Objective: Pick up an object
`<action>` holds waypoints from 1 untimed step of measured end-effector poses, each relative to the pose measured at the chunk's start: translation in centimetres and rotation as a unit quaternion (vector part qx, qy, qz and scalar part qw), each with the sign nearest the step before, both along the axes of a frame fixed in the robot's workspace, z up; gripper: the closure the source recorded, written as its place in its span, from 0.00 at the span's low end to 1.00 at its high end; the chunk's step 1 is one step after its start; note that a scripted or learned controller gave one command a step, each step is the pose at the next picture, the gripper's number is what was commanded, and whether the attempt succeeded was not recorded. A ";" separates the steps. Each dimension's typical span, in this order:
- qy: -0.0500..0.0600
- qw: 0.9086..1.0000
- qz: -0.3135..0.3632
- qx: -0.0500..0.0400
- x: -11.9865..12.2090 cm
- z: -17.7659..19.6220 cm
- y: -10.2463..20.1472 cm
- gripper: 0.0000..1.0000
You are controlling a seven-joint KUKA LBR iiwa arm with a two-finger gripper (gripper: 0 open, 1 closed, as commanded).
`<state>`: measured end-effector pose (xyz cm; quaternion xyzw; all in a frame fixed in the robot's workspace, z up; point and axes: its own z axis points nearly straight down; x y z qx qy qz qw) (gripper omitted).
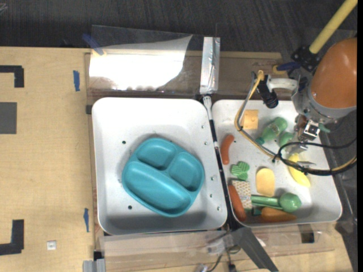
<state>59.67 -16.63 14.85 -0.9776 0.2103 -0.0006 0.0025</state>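
Objects for picking lay scattered in the right bin (334, 205): a green bottle (272, 129) toward 12 o'clock, a yellow banana (300, 173) toward 3 o'clock, and an orange sausage (226, 149) at 9 o'clock. The gripper (307, 132) hung over the bin's 2 o'clock corner, near the bottle. Whether it was open or closed could not be told. A teal divided tray (163, 175) sat in the left bin (108, 123).
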 end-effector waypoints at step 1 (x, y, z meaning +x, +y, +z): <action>-0.002 1.000 0.004 0.000 1.3 4.2 4.0 1.00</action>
